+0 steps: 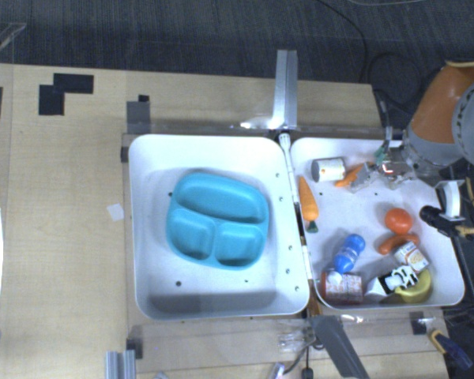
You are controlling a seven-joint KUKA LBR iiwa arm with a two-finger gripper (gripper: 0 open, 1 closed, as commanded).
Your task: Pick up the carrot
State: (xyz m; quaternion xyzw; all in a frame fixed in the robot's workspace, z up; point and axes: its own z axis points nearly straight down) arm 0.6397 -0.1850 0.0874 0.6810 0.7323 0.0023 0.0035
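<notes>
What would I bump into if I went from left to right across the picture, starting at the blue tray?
Blue plastic three-part tray → long orange carrot lying by the right bin's left wall → small white can on its side → claw → round orange ball-shaped thing

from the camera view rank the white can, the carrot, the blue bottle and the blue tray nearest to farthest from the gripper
Gripper sits at the right bin's top edge.
1. White can, just left of it.
2. Carrot, along the right bin's left wall.
3. Blue bottle, lower middle of the right bin.
4. Blue tray, in the left bin.
</notes>
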